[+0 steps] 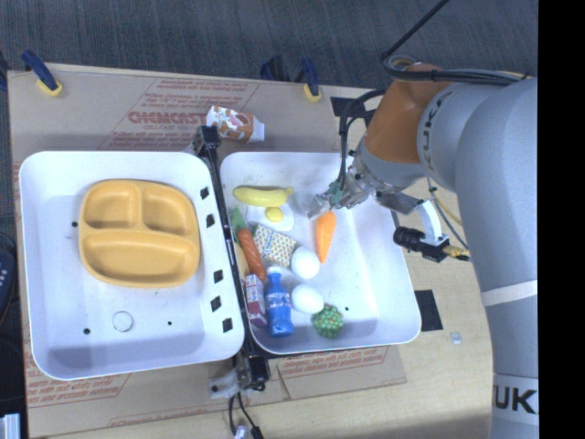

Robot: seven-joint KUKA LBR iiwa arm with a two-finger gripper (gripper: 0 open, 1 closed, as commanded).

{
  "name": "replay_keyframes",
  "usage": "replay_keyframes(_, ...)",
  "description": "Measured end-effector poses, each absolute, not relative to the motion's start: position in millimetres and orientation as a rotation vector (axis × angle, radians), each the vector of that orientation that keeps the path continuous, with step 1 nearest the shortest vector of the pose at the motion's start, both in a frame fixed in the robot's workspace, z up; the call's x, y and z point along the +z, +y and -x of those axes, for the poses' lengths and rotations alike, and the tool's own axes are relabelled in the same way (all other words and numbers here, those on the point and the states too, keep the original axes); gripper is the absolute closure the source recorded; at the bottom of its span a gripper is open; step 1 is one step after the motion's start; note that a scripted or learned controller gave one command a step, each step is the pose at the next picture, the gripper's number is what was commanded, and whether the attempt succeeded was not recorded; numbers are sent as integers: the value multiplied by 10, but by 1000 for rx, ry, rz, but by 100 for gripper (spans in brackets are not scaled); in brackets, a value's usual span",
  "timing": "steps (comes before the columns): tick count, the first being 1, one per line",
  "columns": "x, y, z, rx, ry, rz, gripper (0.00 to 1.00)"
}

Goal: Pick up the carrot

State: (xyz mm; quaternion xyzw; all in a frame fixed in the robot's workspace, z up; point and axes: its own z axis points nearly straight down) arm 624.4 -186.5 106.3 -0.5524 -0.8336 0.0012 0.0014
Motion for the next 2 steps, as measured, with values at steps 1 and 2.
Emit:
replay_keyframes(1,2130,-1614,-6366,1,-2485,1923,100)
replay_keyframes(2,2121,-1615,-6361,3,-2483,1923,0)
